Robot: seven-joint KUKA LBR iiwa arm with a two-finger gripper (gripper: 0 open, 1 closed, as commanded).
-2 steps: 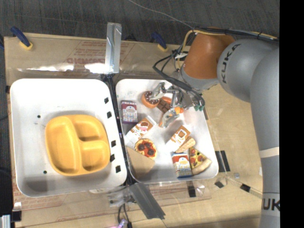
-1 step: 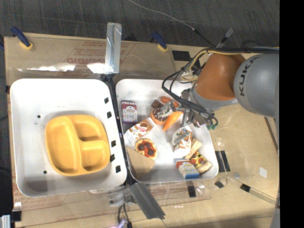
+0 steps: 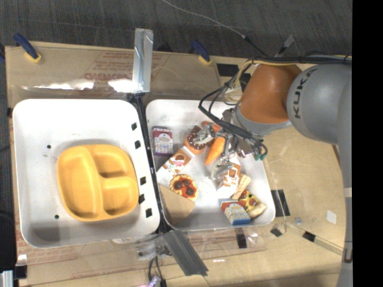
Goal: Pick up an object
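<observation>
Cardboard-covered bench (image 3: 72, 64) under two shallow white bins set side by side, dark carpet beyond. Left bin (image 3: 30, 124) holding a yellow divided tray (image 3: 96, 180). Right bin (image 3: 263, 187) strewn with small toy foods: a maroon packet (image 3: 162, 140) near its left wall, a pizza slice (image 3: 181, 191) toward the front, a blue-and-red box (image 3: 234, 213) at the front right corner, an orange carrot (image 3: 214, 151) near the middle. Grey arm (image 3: 317, 103) with orange band reaching in from the right, gripper (image 3: 226, 155) low over the pile just beside the carrot. Finger spacing impossible to tell amid the clutter; nothing seen clearly held.
</observation>
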